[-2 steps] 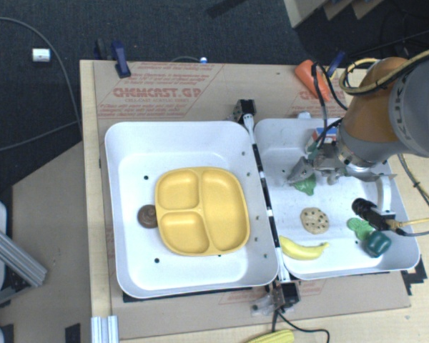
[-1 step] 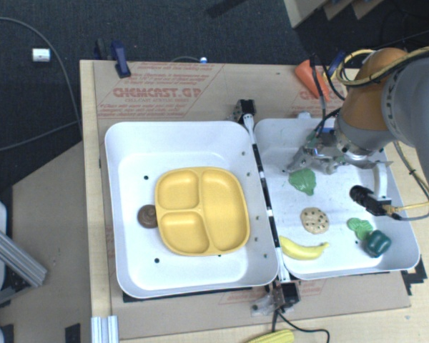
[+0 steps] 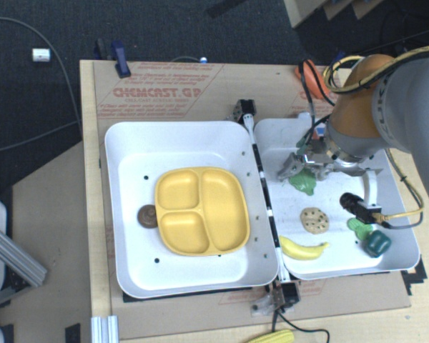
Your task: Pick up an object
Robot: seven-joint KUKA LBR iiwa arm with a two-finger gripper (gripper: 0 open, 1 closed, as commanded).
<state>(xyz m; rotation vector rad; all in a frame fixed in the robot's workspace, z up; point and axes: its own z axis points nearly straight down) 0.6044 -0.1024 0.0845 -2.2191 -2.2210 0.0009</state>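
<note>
Gripper [image 3: 304,164] sits low in the right white bin [image 3: 343,269], by its far-left part, close to the divider wall. Can't tell whether it is wide or closed; nothing seen clamped in it. Grey arm with orange band [image 3: 357,106] comes in over the bin's far-right side and covers that corner.

Crumpled green soft piece [image 3: 302,184] lies just on the near side of the gripper, about touching it, on the bin floor. Round tan cookie with dark chips [image 3: 314,221] is near the bin's middle, apart from the green piece. Yellow plastic banana [image 3: 304,249] lies along the near edge, left half. Teal-and-green toy bottle [image 3: 372,241] sits towards the near-right corner. Open floor between cookie and bottle, and along the left wall.

Left white bin [image 3: 127,156]: yellow three-section plastic plate [image 3: 200,211] in the centre, small brown round disc [image 3: 147,216] touching the plate's left rim. Wide bare floor along the far edge and near-left corner.

Brown board [image 3: 93,191] under the bins has red print, readable "CHEMCAST GP" [image 3: 157,91], by the far-left corner; the smaller lines are too fine to read. Blue clip [image 3: 119,59] sits on the board's far edge.
</note>
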